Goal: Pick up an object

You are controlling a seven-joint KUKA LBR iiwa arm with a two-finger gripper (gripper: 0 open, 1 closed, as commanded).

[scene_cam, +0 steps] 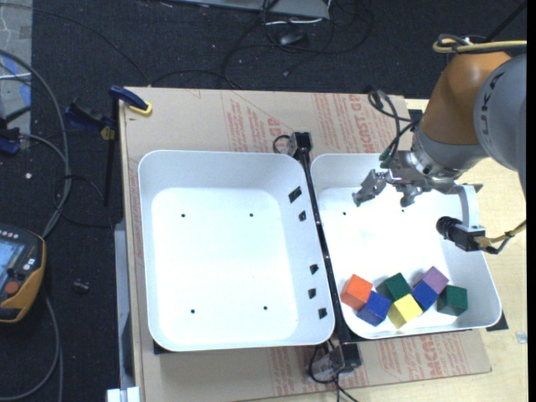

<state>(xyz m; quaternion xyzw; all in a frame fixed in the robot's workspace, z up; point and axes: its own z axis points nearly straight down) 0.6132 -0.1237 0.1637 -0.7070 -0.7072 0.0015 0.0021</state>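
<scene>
Several small coloured blocks lie huddled at the near end of the right bin (377, 245): an orange block (358, 290), a blue block (374, 307), a green block (394, 287), a yellow block (406, 309), a purple block (435, 279) and a dark green block (453, 299). My gripper (385, 197) hangs over the far end of that bin, well behind the blocks. Its two fingers are spread open with nothing between them.
The left bin (218, 249) sits alongside, split from the right one by a black divider (314, 224). A black fitting (452, 229) with a cable sticks out by the right bin's right rim. Cables and a clamp (130, 100) lie beyond the bench.
</scene>
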